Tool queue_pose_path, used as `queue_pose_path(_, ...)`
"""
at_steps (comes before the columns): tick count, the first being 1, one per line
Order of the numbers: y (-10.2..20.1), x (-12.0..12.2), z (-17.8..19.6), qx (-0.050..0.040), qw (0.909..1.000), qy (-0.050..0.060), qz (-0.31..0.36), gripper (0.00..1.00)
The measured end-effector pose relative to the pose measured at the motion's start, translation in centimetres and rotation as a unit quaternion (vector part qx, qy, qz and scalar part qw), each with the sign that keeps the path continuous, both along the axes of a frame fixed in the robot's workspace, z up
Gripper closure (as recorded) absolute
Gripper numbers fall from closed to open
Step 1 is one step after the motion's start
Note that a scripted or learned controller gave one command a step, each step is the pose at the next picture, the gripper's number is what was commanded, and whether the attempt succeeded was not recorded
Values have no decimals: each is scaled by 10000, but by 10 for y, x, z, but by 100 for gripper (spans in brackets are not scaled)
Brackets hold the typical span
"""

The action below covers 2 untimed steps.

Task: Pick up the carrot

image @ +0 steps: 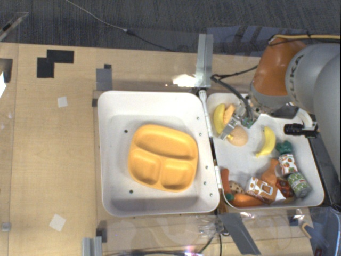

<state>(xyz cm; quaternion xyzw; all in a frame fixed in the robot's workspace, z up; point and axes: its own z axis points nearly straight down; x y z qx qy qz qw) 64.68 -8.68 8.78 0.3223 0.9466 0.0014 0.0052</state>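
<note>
- A grey arm (306,73) with an orange band is reaching in from three o'clock over the right bin (314,159).
- Its gripper (234,126) is hanging at the bin's eleven o'clock corner, above a pale round item (238,137) and beside a banana (219,119).
- The fingers are looking slightly parted, with nothing visibly between them; the view is too small to be sure of the gap.
- The carrot (246,199) is lying at the bin's six o'clock edge, close against the near wall.
- Its long axis is running roughly nine to three o'clock, half tucked under a carton (262,188).
- From the gripper, the carrot is sitting toward six o'clock, well apart, across the bin's open middle.
- A judgement: the coming move is calling for a run toward six o'clock, then a descent with the fingers set across the carrot's width.
- The carton and the bin wall are crowding it, so a clean grip is looking awkward.
- A second banana (266,142) is lying at the bin's centre, and small cans (294,177) are clustering at four o'clock.
- The carton and cans are carrying printed labels, but no writing is readable.
- The left bin (114,196) is holding a yellow tray (161,157).
</note>
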Motion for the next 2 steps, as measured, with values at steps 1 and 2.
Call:
queue_pose_path(1,2,3,14,-5,10000,-48,39,100)
queue_pose_path(2,33,-94,100,21,9864,3,-1645,100)
